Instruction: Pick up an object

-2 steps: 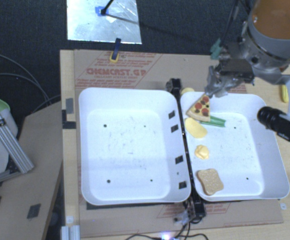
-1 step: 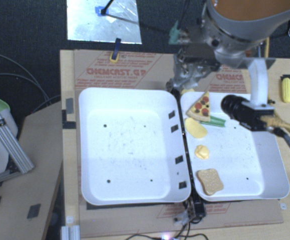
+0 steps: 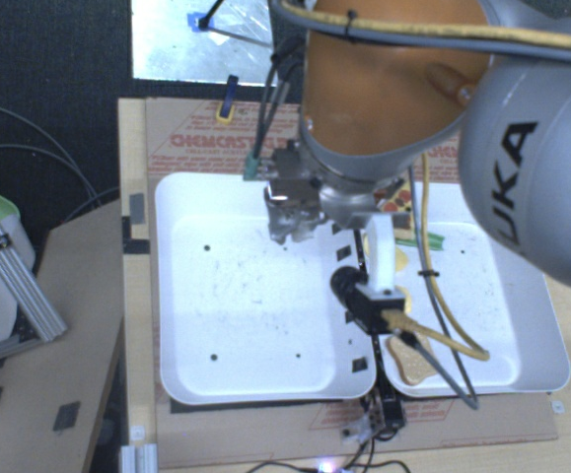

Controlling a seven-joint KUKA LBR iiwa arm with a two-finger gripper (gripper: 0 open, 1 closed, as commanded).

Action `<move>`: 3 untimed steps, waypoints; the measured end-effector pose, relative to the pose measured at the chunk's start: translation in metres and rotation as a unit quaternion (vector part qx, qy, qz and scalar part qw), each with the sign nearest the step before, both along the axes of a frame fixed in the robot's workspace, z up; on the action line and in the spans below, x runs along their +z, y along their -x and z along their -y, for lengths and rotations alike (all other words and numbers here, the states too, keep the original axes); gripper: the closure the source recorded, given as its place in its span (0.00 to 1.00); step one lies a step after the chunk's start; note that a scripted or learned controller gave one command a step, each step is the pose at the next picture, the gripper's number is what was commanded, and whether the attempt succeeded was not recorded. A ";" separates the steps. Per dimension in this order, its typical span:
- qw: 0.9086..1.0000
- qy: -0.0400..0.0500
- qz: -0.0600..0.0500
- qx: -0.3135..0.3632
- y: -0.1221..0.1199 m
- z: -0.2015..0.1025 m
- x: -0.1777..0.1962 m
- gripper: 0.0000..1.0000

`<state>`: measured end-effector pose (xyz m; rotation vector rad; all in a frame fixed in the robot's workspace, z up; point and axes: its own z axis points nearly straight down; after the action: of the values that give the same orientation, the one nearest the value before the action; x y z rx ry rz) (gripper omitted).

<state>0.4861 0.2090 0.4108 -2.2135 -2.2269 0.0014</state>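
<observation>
**Surfaces at the bench**

The two bins (image 3: pixel 236 304) looked like smooth white plastic, faintly speckled with dark flecks. The arm's orange band (image 3: pixel 384 57) was glossy, its grey shell (image 3: pixel 532 175) satin-smooth. Beneath lay matt printed cardboard (image 3: pixel 191 136); behind, a dull metallic sheet (image 3: pixel 181 28).

- A dark floor (image 3: pixel 48 57) lies around the bench, with thin black cables across it.
- A shiny metal sheet (image 3: pixel 201 28) lies at the top.
- Brown cardboard (image 3: pixel 201 136) sits under the bins.
- A tan table (image 3: pixel 68 333) stands on the left.
</observation>
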 end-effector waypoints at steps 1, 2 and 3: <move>1.000 -0.001 0.003 0.002 -0.001 0.001 0.014 1.00; 1.000 -0.001 0.004 0.005 -0.002 0.001 0.025 1.00; 1.000 0.000 0.002 -0.003 -0.001 0.039 0.019 1.00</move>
<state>0.4867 0.1697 0.4298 -2.2221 -2.2217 -0.0021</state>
